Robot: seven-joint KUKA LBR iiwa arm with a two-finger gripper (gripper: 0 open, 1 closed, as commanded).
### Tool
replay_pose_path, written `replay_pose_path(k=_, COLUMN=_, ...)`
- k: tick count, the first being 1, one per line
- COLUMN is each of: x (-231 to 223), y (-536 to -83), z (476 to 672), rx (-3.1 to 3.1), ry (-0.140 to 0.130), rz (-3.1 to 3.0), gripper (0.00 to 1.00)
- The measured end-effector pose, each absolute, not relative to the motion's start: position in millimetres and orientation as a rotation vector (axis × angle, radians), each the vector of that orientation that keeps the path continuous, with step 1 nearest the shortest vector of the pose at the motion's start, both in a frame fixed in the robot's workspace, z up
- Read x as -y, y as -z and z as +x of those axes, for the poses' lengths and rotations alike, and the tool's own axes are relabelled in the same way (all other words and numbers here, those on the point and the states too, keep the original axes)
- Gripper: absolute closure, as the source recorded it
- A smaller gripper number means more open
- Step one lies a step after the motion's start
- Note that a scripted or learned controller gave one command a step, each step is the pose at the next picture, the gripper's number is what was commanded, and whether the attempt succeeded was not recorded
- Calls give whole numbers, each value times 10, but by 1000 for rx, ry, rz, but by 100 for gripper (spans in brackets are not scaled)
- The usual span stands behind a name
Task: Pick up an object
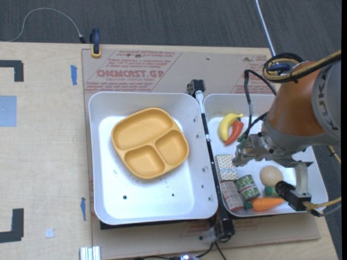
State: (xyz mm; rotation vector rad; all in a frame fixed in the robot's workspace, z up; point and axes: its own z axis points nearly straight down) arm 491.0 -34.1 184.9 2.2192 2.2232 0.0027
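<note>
On the counter [43,161], the left white bin [103,161] holds a stiff, light orange plastic 3-compartment plate [150,142], best taken by its rim. In the right white bin [320,183] lie a yellow toy banana [228,123] touching a red pepper [236,131], flat snack packets [226,169], a small green can [248,187], a smooth beige egg [270,175] and an orange carrot [265,203]. The gripper [246,153] hovers near the packets; whether its jaws are spread cannot be told. The can looks rigid, likely easiest across its sides.

My worktop [43,145] was pale wood, marked with blue tape [74,75] and black tape [16,69]. Behind it lay dark grey carpet [162,10], crossed by a thin white cable [49,15].
</note>
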Motion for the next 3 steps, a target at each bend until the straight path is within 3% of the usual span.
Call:
replay_pose_path(k=1, x=1079, y=-1712, z=4863, rx=-2221, ry=2, rz=2223, gripper=100)
replay_pose_path(k=2, x=1071, y=-1712, z=4865, rx=-2222, ry=1, rz=2222, gripper=0)
replay_pose_path(k=3, x=960, y=-974, z=4823, rx=-2217, ry=-7, rz=2219, gripper=0)
